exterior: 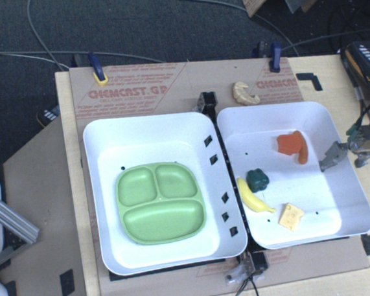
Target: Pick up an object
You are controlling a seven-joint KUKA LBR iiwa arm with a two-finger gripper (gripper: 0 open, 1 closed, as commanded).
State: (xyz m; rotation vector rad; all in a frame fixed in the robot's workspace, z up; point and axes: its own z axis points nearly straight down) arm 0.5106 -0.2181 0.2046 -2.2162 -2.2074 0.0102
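Note:
The right bin (pixel 329 224) holds an orange block (pixel 292 145), a dark green toy vegetable (pixel 258 179), a yellow banana (pixel 251 197) and a pale yellow cheese-like wedge (pixel 290 216). The banana lies against the bin's left wall, with the green piece touching its upper end. My gripper (pixel 348 150) hangs at the right rim of this bin, right of the orange block and apart from it. Nothing shows between its fingers.
The left bin (pixel 104 184) carries a green divided plate (pixel 160 202). A beige scrap (pixel 245 93) lies on the cardboard behind the bins. Blue clamps (pixel 99 70) hold the board's back edge. Cables run across the dark floor behind.

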